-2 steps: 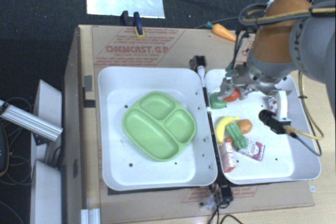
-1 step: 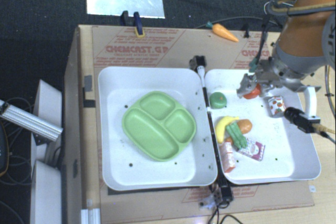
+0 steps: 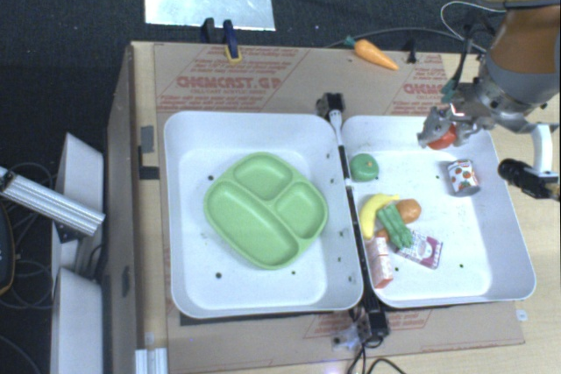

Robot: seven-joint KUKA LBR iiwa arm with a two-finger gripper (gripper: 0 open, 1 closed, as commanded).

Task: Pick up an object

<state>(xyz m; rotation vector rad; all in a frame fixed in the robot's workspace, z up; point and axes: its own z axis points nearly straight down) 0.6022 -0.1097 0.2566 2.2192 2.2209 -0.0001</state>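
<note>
Two bins on the bench, and going near to far: the right bin has a clump at its near-left side, a red packet, a pink-and-white pouch, a green veggie lying over a banana with an orange thing touching them. All of that is stacked and overlapping, so any grab there risks dragging a neighbour or slipping off. Further back a green apple sits by the divider, and a small red-and-white can lies alone near the right wall. The left bin just carries a green divided plate. At the far right the gripper hangs over the back of the right bin with something red at its tip. Looks pinched between the fingers, though it's blurry. If the hold is only on an edge, my guess is it drops back into the bin. A carrot lies outside on the cardboard
</note>
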